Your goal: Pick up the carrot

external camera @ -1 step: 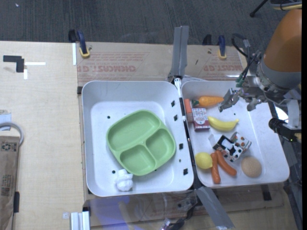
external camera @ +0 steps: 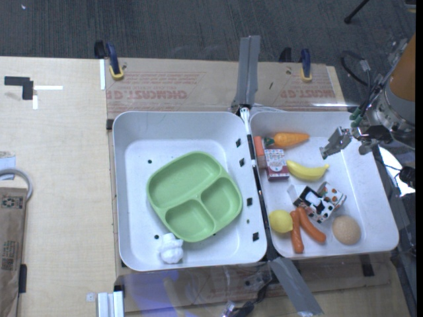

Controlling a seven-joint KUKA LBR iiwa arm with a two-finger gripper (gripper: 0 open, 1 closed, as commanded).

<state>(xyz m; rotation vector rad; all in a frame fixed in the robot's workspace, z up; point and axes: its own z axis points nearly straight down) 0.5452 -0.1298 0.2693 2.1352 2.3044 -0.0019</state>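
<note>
Left bin (external camera: pixel 125 177): a green divided plate (external camera: pixel 193 195) lay flat near the centre, with a small white object (external camera: pixel 171 249) just beside its near edge. Neither concerned the task.

Right bin (external camera: pixel 383 197): the carrot (external camera: pixel 290 139) lay on its side at the far left corner, orange body pointing right, green top toward the dividing wall. A small red carton (external camera: pixel 274 163) sat just in front of it and a banana (external camera: pixel 308 170) to the carton's right. Nearer the front edge lay a lemon (external camera: pixel 280 221), two orange-red sausage-like pieces (external camera: pixel 305 228), a black-and-white toy (external camera: pixel 318 201) and a brown egg-shaped item (external camera: pixel 346 230).

The gripper (external camera: pixel 338 143) hung over the far right part of this bin, to the right of the carrot and apart from it. Its fingers appeared slightly spread, with nothing between them.

Judgement: the step in hand was the approach. A good grasp would likely need the fingers turned to straddle the carrot across its narrow width, centred on the thick middle, descending clear of the carton and the bin wall. Closing near the tapered tip would risk a slip.
</note>
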